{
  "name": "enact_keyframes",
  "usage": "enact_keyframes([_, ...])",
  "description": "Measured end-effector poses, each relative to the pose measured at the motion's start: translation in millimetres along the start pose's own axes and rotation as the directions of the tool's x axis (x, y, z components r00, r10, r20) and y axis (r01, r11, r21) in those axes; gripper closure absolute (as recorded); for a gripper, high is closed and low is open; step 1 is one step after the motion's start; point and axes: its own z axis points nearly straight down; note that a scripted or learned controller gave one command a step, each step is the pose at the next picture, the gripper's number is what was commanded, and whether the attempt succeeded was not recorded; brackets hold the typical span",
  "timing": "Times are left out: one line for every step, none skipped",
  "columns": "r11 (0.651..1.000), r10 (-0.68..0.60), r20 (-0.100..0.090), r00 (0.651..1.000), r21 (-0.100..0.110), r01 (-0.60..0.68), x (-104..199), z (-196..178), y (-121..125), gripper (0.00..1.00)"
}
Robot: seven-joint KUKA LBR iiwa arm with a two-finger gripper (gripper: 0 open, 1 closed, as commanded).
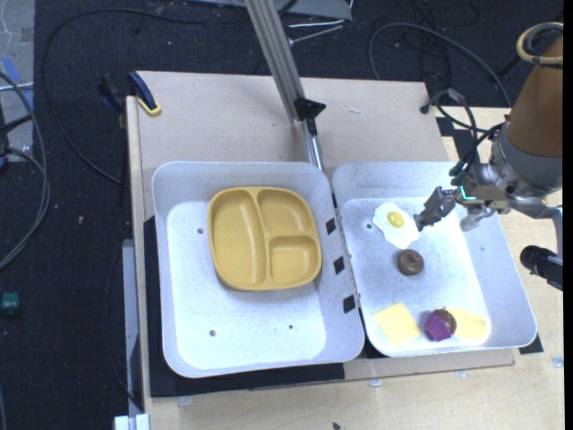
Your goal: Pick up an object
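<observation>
Toy fried egg [395, 223]: probably light, flat, slick; best pinched at rim. Gripper [431, 214] just beside; finger state unclear.

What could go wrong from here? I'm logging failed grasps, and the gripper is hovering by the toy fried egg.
1. The flat white-and-yellow fried egg lies low on the right bin's floor, so the gripper, now at its right edge, may slide over it or push it away.
2. The small brown doughnut sits just below the egg; a nudged egg could knock it.
3. The egg lies near the bin's left wall, which may crowd a finger.
</observation>
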Motion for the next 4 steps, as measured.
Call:
enact_keyframes([1.000, 0.000, 0.000, 1.000, -0.002, 0.000, 0, 0, 0, 0.00])
enact_keyframes([1.000, 0.002, 0.000, 1.000, 0.003, -0.002, -5, 48, 7, 0.00])
enact_keyframes([1.000, 0.002, 0.000, 1.000, 0.003, -0.002, -8, 92, 5, 0.00])
enact_keyframes([1.000, 0.002, -0.001, 1.000, 0.005, -0.002, -4, 156, 1, 0.00])
